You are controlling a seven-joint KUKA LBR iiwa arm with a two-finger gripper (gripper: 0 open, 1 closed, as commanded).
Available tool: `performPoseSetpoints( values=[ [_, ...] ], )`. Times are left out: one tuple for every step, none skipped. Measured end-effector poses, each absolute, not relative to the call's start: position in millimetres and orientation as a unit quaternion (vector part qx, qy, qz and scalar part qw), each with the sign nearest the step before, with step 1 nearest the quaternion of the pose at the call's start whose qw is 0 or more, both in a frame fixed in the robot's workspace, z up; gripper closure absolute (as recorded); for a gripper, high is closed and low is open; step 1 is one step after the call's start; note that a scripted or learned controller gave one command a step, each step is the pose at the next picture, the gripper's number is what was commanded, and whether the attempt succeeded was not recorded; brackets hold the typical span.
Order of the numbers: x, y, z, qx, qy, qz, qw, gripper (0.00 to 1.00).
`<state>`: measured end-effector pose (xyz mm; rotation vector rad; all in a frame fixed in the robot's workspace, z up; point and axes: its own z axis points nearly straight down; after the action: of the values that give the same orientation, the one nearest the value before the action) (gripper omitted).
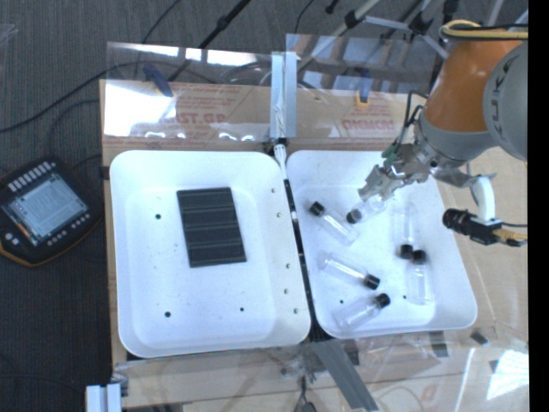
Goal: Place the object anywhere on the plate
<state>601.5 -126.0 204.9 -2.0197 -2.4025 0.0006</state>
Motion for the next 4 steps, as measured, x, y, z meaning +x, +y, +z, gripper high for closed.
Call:
performPoseSetpoints(
  values=[
    [595.0, -72, 181, -0.618, -0.786, 0.0014, 0.002, 1.00],
    [566.3, 19, 181, -0.644, -0.765, 0.0016, 0.002, 1.00],
    [567.5, 101, 233, -0.512, -0.859, 0.0012, 0.001, 1.00],
    [586.8, 182, 347, -0.253, -0.967, -0.0001, 0.000, 1.00]
  ],
)
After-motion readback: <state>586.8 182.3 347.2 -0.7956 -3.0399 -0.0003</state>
